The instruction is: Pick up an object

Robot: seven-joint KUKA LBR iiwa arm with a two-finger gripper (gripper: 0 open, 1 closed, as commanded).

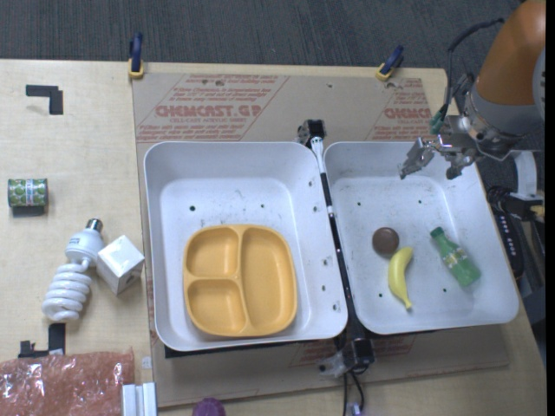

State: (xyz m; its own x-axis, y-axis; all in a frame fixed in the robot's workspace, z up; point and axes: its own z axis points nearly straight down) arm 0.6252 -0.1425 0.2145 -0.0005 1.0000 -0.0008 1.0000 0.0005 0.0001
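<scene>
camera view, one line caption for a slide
Open two-finger gripper above right white bin holding yellow banana, green bottle, brown ball.

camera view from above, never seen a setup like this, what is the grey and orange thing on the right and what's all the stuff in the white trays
The grey and orange thing is a robot arm reaching in from the right. At its tip is a two-finger gripper, its metal hand, which hangs over the top edge of the right bin. Its fingers look spread apart with nothing between them, so it holds nothing.

The one camera sits above the bench and looks down at a slant on two shallow white bins.

The right bin holds a banana, a small brown ball and a green bottle lying on its side. The left bin holds a yellow divided plate.

Outside the bins, on the left of the bench, lie a spiral light bulb, a small white box and a small green can.
</scene>
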